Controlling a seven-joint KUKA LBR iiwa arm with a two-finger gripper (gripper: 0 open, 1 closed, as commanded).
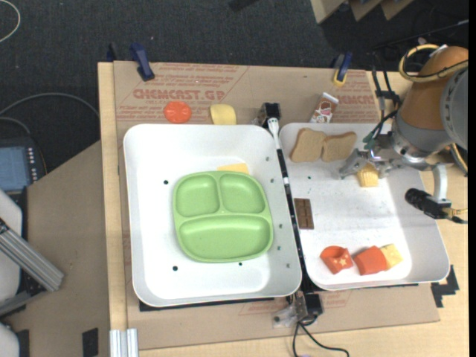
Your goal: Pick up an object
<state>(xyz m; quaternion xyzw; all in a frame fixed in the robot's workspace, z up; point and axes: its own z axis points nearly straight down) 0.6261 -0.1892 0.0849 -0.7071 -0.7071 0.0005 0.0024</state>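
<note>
My gripper (367,165) hangs over the far part of the right bin (416,274), coming in from the right below the orange band. A small yellow piece (367,178) lies right under its tip, touching or nearly touching it. Two tan bread slices (321,146) rest just left of the gripper against the bin's back wall. A thin brown block (303,213) sits near the bin's left wall. At the front lie a red piece (336,259), an orange block (368,260) and a yellow block (391,255).
The left bin (149,169) holds a green divided plate (222,216) with a pale yellow piece (233,168) behind it. Behind the bins, on the bench, are an orange disc (177,111), a yellow lump (222,114), a black item (270,114) and a small carton (324,110).
</note>
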